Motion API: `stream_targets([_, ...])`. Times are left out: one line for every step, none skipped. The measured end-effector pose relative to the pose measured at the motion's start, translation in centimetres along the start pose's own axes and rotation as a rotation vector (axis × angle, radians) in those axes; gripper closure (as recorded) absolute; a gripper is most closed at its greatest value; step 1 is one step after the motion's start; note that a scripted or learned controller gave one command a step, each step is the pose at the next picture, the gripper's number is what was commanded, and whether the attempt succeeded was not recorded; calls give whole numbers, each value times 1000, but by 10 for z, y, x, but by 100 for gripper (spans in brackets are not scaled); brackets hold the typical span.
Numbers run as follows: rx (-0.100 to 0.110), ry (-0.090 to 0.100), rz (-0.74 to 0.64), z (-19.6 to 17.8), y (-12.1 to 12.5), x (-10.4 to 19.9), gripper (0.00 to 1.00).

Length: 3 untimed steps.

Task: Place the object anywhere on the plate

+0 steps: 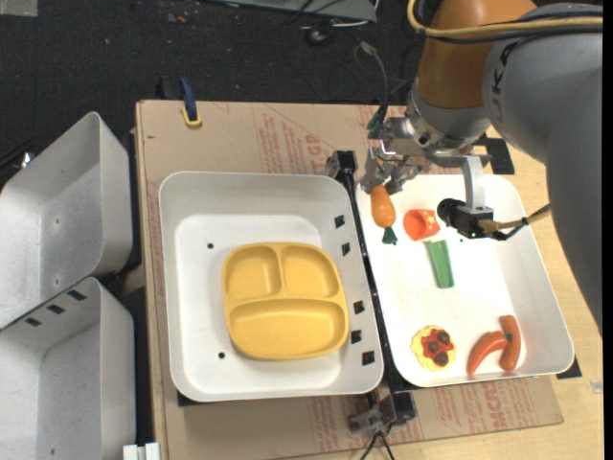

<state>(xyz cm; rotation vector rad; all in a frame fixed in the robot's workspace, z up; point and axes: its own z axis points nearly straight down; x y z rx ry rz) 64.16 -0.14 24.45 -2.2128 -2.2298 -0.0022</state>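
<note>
The gripper [386, 172] pinches the carrot [383, 206] by its top, at the right bin's [536, 286] ten o'clock. It looks light, stiff and slick, so a mid-body hold seems surer. The plate [284, 300] waits at eight o'clock.

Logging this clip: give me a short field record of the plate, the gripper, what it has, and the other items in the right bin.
plate: yellow divided plate, in the left bin, nothing on it
gripper: gripper at the right bin's upper left corner
held item: toy carrot hanging from the fingers, not yet over the plate
other items, right bin: red tomato piece, green stick, small pizza, two sausages
</note>
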Motion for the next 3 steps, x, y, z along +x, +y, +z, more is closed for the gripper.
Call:
stream_targets([-1, 0, -1, -2, 3, 51, 100])
stream_targets([4, -1, 0, 4, -16, 106, 100])
stream_targets([2, -1, 5, 4, -15, 103, 0])
